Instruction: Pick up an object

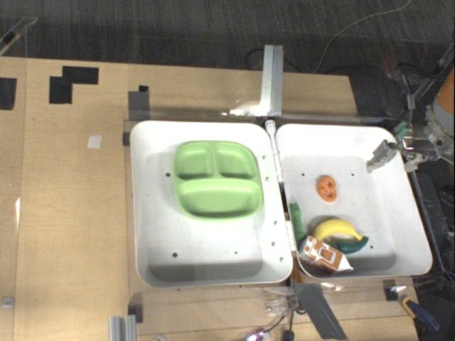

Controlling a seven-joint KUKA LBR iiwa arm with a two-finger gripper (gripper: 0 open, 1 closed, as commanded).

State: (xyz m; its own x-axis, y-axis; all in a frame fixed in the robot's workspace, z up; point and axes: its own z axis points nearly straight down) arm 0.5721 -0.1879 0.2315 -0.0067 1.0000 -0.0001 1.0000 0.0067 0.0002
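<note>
Closest to the lens, a small printed carton point(325, 255) sits wedged in my right bin's point(355, 142) near corner against a banana point(336, 229); an orange piece point(327, 187) lies apart, probably easiest to take. My claw point(382, 155) hovers at the far right corner carrying nothing; its spread I cannot tell. A green divided plate point(217, 178) rests centred in the left bin point(153, 212), on a pale wooden bench point(64, 204) over dark carpet.

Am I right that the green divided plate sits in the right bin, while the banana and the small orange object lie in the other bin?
Not quite: the bins are swapped. The camera view shows the green divided plate in the left bin, while the banana and the small orange object lie in the right bin.
</note>
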